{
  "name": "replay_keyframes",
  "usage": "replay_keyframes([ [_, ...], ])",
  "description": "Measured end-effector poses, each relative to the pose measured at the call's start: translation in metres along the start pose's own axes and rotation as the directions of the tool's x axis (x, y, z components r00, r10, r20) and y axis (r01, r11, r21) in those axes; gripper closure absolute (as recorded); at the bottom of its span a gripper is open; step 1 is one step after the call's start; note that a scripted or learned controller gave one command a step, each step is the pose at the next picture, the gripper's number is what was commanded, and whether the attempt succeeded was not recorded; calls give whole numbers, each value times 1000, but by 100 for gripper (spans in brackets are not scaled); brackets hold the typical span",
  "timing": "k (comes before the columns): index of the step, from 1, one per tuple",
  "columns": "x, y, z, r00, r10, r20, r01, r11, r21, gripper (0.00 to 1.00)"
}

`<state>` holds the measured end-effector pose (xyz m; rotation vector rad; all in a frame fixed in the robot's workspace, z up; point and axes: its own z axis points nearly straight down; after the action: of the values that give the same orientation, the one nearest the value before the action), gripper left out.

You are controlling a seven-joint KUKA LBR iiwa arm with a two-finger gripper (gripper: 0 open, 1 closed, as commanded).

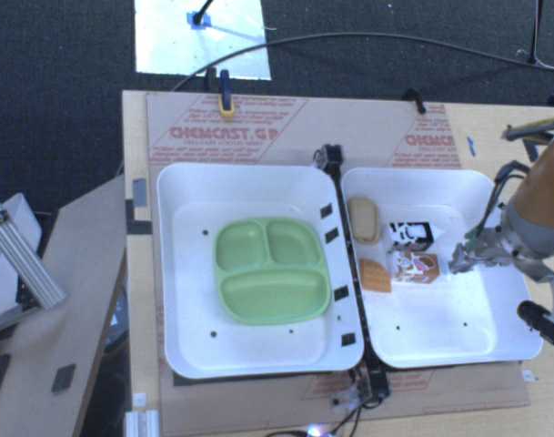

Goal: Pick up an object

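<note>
The claw (460,260) hangs low over the right bin (458,340), near that bin's right side, coming off the grey arm (531,230) with its orange band. I cannot tell from here whether it is released or clenched; nothing is visibly in its grip.

Just to the left of the claw lies a small packet (415,267) with a red and white printed face, the print too small to read. Just above that packet, up and left of the claw, lies a black and white carton (411,235), its markings also unreadable. Further left, against the wall between the bins, sits a tan bread roll (363,219), and below it an orange cracker-like square (375,276).

Well to the left of the claw, in the left bin (190,244), rests a green divided plate (272,271) with three sections.

Behind both bins, beyond the claw, the bench (367,126) is covered by a brown sheet printed in red with "CHEMCAST GP", repeated once at a slant. A yellow and blue clamp (226,94) stands at its far edge.
</note>
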<state>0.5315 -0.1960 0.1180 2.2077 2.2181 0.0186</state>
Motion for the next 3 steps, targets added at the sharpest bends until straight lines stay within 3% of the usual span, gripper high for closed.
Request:
replay_keyframes([
  [2,1,8,-117,1000,-1,2,1,1000,11,100],
  [3,53,9,-126,1000,-3,0,3,1000,15,100],
])
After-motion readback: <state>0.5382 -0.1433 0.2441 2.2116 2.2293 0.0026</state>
